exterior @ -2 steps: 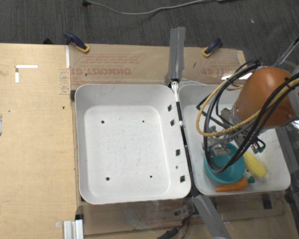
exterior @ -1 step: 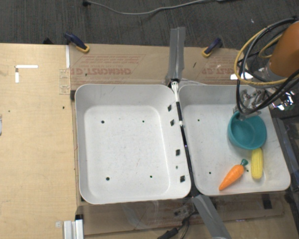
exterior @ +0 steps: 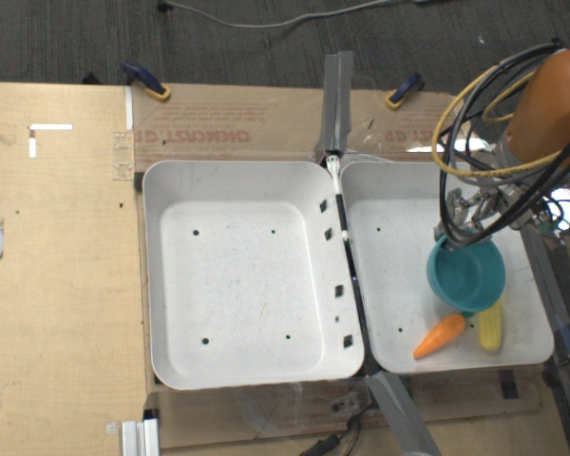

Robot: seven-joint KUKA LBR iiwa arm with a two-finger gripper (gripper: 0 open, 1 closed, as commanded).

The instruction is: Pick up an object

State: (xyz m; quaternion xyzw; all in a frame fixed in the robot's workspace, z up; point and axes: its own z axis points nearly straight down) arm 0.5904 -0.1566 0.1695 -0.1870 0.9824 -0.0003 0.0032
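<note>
Contents, right bin [exterior: 389,350], listed from its near edge to its far edge.

Item 1: carrot [exterior: 439,336], orange, lying at a slant by the bin's near wall, free of the other pieces save for its thick end close under the bowl.

Item 2: corn cob [exterior: 490,328], yellow, just beside the carrot toward the bin's right wall, its far end tucked against the bowl.

Item 3: bowl [exterior: 466,275], teal, upright, past the carrot and corn, toward the middle of the bin's right half.

Item 4: gripper [exterior: 475,215], at the bowl's far rim, wrapped in cables; spread or pressed together cannot be told, and nothing is seen held.

Item 5: left bin [exterior: 152,255], white, across the divider from the right bin.

Handling note, as a judgement: the bowl is the nearest candidate. A pinch on its thin far wall, one finger inside and one outside, looks soundest; come straight down, close fully, then lift slowly. A round rim may slip out, and a sideways drag could shove the corn.
</note>
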